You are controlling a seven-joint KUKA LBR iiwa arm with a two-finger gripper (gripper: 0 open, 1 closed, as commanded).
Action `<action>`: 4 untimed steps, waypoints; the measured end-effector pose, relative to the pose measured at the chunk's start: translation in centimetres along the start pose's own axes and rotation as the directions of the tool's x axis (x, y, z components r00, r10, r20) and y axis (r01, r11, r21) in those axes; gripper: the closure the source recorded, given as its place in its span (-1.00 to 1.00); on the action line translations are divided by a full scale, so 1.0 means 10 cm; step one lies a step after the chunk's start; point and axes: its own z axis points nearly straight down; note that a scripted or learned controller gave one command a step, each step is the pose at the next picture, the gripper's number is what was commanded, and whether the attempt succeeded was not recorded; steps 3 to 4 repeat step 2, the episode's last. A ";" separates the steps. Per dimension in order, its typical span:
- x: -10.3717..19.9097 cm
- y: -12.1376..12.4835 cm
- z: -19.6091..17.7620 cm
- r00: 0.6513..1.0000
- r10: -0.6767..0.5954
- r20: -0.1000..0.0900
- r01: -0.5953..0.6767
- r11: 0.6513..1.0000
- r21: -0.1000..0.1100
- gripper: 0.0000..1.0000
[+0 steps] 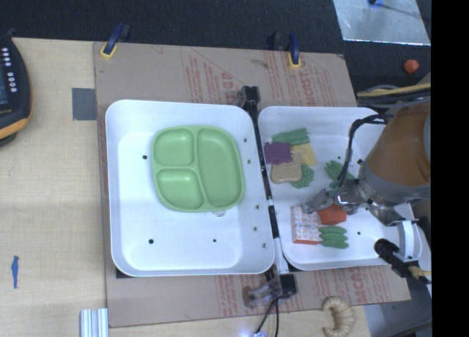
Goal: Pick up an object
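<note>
The right bin (352, 124) holds several toy foods. There is a green piece (291, 137), a purple piece (277, 152), a yellow piece (308, 155) and a tan bread slice (285, 173) near its left wall. Lower down lie a white and red packet (305, 224) and a green pea pod (333, 237). A small red-orange piece (333, 215) sits right under my gripper (322, 202), which reaches in from the right, low over the bin's middle. Whether the red-orange piece is held is unclear. More green pieces (335, 169) lie partly behind the wrist.
The left bin (132, 182) holds a light green divided plate (198, 168). A dark hinge strip (262, 182) runs between the bins. Clamps (293, 56) hold the cardboard at the far edge. A black and orange pendant (11, 90) lies far left. A tan curled object (338, 315) lies in front.
</note>
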 end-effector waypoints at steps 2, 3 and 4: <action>0.90 0.36 -1.05 1.000 -0.010 -0.002 0.010 1.000 -0.002 1.00; 0.90 0.36 -1.05 1.000 -0.010 -0.002 0.010 1.000 -0.002 1.00; 0.90 0.36 -1.05 1.000 -0.010 -0.002 0.010 1.000 -0.002 1.00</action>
